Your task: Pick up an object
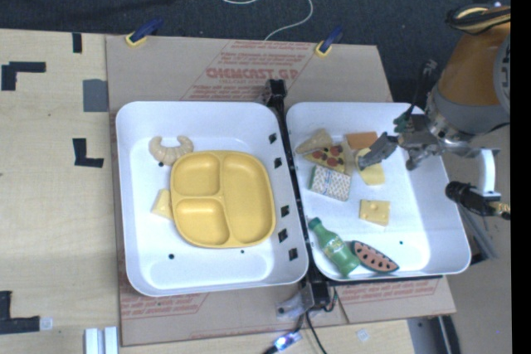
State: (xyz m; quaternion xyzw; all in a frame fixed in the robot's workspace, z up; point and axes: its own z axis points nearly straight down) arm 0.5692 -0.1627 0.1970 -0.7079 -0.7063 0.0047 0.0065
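Dark carpeted floor at top, crossed by a thin white cable (265, 0). Pale wooden bench below, overlaid with a sheet of brown cardboard (241, 70) pinned at its far edge by two blue-and-yellow clamps (143, 31).

On the cardboard, two shallow white bins side by side:

Left bin (137, 178): yellow three-compartment plate (222, 197), roughly central; tan croissant-shaped toy (168, 148) just beyond the plate's far-left corner; small yellow wedge (161, 203) touching the plate's left edge.

Right bin (431, 220): pizza slice toy (323, 150) near the far-left corner; orange block (360, 140) to its right; speckled cracker-like square (330, 182) just below the pizza slice; pale yellow piece (372, 174) beside it; yellow cheese cube (374, 212) nearer mid-bin, apart from the rest; green bottle (333, 247) lying tilted at the near-left corner; watermelon slice (375, 256) just right of the bottle.

Grey arm with orange band (469, 79) entering from the right. Gripper (383, 149) low over the right bin, between the orange block and the pale yellow piece. Fingers' spread: could not be told from this angle. Nothing seen held between them.
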